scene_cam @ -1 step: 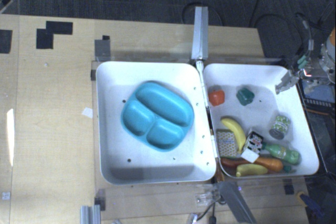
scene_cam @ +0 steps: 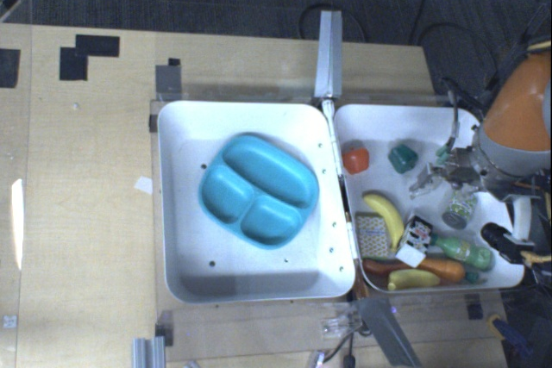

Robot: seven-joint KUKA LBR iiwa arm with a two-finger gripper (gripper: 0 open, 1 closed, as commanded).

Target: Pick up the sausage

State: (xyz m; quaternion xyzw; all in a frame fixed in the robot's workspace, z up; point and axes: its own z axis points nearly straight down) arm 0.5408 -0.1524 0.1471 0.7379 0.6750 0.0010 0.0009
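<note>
The sausage (scene_cam: 377, 266) is a dark red-brown piece lying along the front wall of the right bin (scene_cam: 405, 118), at its near-left corner. It is partly tucked under a yellow piece (scene_cam: 412, 279) and an orange carrot (scene_cam: 442, 268). My gripper (scene_cam: 444, 172) hangs over the right half of that bin, below the orange band of the arm (scene_cam: 520, 105). It is well behind and to the right of the sausage and touches nothing that I can make out.
The right bin also holds a red block (scene_cam: 355, 159), a teal piece (scene_cam: 402, 157), a banana (scene_cam: 385, 216), a patterned sponge (scene_cam: 372, 233), a clear cup (scene_cam: 460, 209) and a green bottle (scene_cam: 462, 251). A blue divided plate (scene_cam: 259, 190) lies in the left bin (scene_cam: 185, 271).
</note>
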